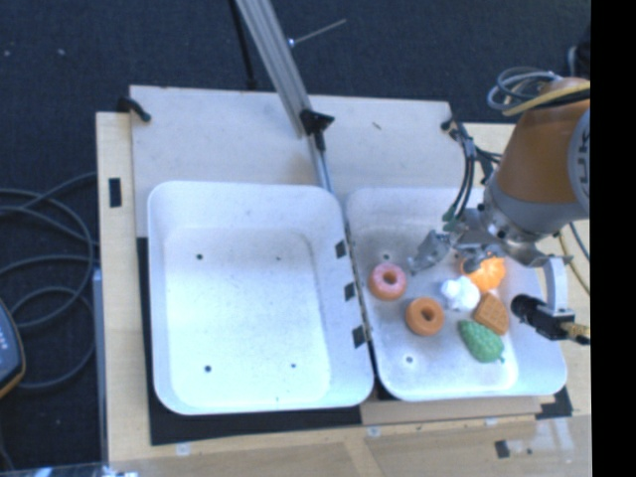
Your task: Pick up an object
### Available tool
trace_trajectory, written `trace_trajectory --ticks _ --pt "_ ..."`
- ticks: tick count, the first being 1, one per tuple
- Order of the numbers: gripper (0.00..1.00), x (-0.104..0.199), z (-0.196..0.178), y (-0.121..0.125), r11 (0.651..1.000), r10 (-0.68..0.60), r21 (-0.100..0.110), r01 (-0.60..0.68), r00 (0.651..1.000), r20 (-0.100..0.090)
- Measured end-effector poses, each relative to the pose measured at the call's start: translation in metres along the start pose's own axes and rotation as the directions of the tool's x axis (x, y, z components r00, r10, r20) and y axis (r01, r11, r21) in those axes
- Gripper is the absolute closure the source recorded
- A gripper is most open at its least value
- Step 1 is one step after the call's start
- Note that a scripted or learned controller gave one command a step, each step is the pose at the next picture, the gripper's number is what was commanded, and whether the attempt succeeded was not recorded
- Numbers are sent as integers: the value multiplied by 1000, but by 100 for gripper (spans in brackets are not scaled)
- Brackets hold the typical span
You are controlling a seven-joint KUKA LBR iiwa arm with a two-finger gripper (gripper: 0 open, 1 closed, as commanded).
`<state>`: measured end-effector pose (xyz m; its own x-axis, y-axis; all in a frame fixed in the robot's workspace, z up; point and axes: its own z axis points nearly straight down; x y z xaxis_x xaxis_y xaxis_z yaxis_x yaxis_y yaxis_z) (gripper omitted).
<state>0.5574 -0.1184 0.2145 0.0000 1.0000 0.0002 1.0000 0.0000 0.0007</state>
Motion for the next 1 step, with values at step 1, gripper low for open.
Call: trace_trajectory --ticks 1 --pt "0 20 117 3 1000 0 5 0 1000 0"
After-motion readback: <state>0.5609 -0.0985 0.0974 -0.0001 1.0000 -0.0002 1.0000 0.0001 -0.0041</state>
